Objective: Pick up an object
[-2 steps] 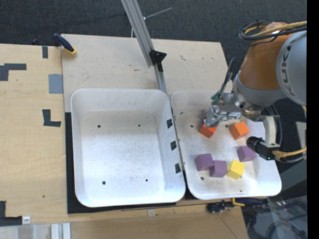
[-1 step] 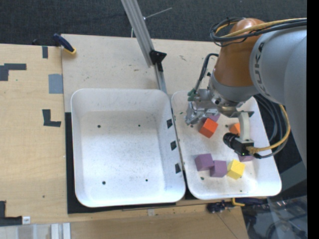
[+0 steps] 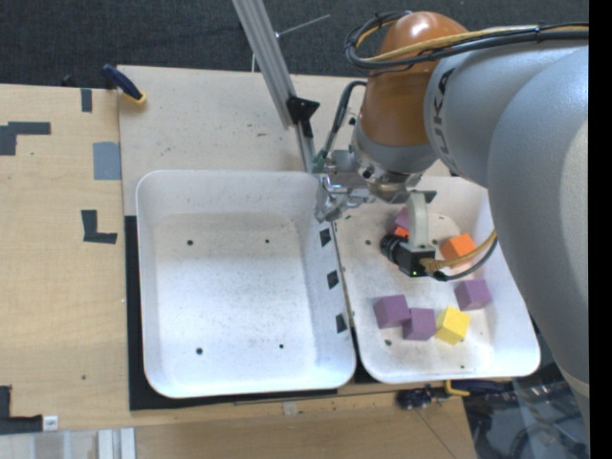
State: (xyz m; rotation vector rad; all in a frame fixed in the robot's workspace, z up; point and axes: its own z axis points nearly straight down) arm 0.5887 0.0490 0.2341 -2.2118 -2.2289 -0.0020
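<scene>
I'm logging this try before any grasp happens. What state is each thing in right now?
gripper, low at the rim between the bins, grip unclear
orange block, loose in the right bin, ungrasped
yellow block, loose, beside the middle purple block
left purple block, loose, against the middle purple block
right purple block, loose, ungrasped
left bin, level on the bench

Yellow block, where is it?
The yellow block sits in the right-hand bin, near its front edge, right beside a purple block on its left.
</scene>
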